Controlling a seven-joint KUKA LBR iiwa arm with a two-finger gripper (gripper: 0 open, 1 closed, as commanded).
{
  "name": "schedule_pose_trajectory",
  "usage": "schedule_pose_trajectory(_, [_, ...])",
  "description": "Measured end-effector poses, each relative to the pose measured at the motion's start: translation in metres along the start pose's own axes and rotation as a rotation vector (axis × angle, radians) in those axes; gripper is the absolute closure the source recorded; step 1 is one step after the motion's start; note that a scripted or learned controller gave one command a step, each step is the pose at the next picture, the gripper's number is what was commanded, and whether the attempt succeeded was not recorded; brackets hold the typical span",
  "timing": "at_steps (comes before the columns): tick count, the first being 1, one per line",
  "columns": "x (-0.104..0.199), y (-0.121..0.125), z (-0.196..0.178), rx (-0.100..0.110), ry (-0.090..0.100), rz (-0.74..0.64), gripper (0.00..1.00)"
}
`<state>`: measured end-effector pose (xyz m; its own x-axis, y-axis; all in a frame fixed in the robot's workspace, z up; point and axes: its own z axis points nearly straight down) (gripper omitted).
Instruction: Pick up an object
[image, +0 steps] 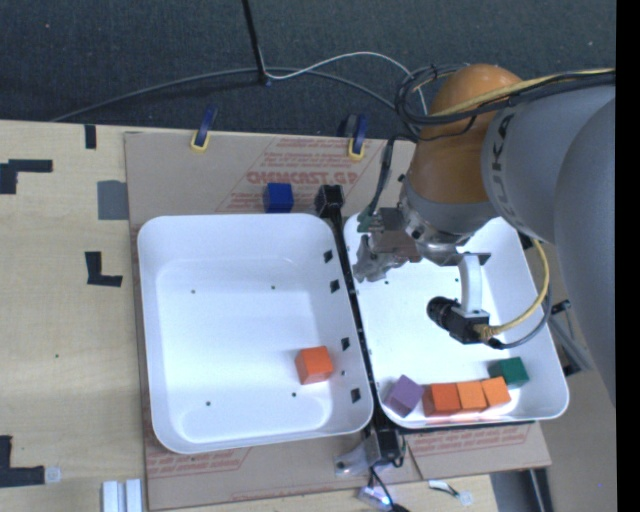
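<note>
My gripper (373, 256) hangs over the far left corner of the right bin (535, 300), close to the divider between the bins. Nothing shows in its grasp. An orange cube (314, 365) lies in the left bin (180, 300), near its front right. Along the front edge of the right bin sit a purple block (404, 394), three orange blocks (467, 397) in a row and a green block (513, 372). All of these lie well in front of the gripper.
A blue cube (279, 196) rests on the cardboard behind the left bin, outside both bins. The bulky grey and orange wrist (470, 150) covers the back of the right bin. A black fitting with a yellow cable (458, 320) hangs over the right bin's middle.
</note>
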<state>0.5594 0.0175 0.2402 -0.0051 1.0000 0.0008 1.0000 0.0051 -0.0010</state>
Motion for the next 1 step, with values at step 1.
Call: schedule_pose_trajectory(1, [0.0499,0.0224,0.0021,0.0,0.0,0.0,1.0])
